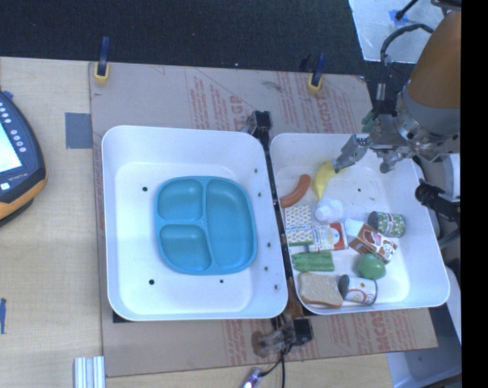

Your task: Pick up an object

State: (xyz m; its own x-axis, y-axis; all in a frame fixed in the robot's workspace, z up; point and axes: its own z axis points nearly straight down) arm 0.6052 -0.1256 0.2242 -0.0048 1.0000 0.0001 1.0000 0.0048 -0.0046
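A: Where the arm reaches in from the right, what is the gripper (367, 153) doing?

B: It hangs over the far part of the right bin (426, 297), its 2 fingers spread apart with nothing between them. One fingertip (344, 157) sits just beside a yellow banana (322, 179).

A: What lies in that bin?

B: A toy sausage (295, 190) near the banana, a small carton (300, 225), a green vegetable (313, 260), a slice of bread (320, 288), 2 small cans (386, 223), and a green round fruit (371, 267).

A: And the left bin (123, 241)?

B: It holds a blue tray with 3 sections (205, 224)
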